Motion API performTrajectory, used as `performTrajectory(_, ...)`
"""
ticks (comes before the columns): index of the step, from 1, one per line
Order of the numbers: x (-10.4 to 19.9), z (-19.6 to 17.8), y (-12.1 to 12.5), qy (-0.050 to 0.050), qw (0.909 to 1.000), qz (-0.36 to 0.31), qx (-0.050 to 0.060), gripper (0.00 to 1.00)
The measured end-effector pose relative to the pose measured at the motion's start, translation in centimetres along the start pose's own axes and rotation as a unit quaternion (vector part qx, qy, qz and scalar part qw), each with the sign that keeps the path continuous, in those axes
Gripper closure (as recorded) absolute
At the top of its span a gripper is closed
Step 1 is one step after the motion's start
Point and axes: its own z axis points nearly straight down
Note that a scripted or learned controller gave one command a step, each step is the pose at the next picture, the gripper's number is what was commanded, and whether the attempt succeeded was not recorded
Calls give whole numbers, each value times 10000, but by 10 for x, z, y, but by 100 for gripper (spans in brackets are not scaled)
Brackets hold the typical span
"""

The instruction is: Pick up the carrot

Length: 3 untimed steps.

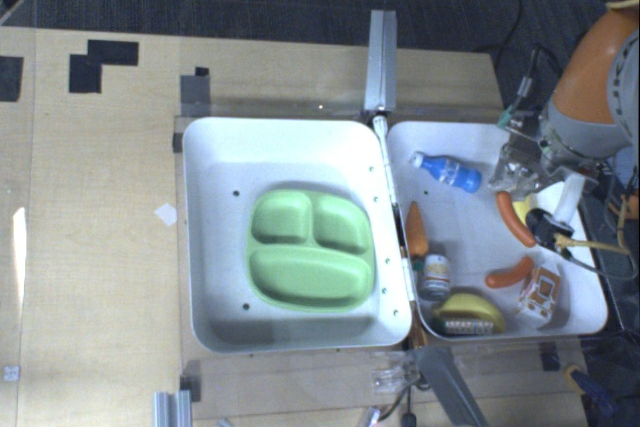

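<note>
The carrot [415, 233] is a short orange piece with a dark tip. It lies along the left wall of the right bin [590, 320], close to the divider. My gripper [517, 178] hangs over the upper right part of that bin, well to the right of the carrot. It is just above one end of a red sausage [516, 220] and nothing shows between its fingers.
The right bin also holds a blue bottle [449, 172], a small can [433, 276], a banana [467, 308], a second red sausage [509, 273] and a small carton [540, 293]. In the left bin [215, 165] lies a green divided plate [309, 249].
</note>
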Motion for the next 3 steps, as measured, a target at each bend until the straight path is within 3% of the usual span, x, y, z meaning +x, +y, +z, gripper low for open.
performTrajectory(1,45,51,-5,3,9990,-443,1,100)
performTrajectory(2,46,40,-4,6,9989,-475,-17,100)
performTrajectory(3,61,6,-97,9,9926,1215,3,100)
